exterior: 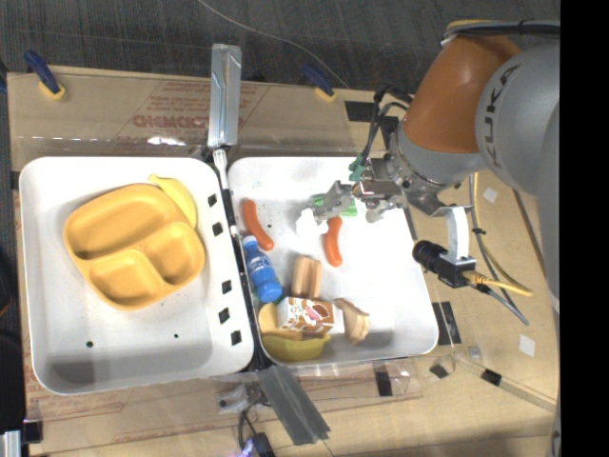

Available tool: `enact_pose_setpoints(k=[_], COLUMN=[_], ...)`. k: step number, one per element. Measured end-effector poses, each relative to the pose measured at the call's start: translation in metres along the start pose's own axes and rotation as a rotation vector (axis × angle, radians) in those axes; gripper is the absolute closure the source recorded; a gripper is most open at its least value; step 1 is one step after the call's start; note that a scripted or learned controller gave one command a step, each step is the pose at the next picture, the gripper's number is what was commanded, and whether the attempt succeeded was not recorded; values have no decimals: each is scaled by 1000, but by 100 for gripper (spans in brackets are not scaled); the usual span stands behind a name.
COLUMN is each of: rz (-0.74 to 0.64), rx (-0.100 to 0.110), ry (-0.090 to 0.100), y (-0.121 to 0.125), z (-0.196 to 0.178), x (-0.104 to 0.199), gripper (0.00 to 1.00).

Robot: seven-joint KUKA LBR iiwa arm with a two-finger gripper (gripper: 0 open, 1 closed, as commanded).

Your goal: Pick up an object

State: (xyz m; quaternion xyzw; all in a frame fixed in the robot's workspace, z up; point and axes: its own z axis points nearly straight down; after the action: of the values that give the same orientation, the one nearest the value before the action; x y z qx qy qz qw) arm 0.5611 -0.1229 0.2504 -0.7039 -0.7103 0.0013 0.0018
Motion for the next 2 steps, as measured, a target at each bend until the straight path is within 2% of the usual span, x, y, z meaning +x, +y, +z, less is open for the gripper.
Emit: enact_pose_setpoints(k=[1, 2], rz=[22, 20], rx=[-1, 1], ry=[0, 0], y=[-12, -12], z=[158, 148], x=[-6, -7], gripper=[0, 100])
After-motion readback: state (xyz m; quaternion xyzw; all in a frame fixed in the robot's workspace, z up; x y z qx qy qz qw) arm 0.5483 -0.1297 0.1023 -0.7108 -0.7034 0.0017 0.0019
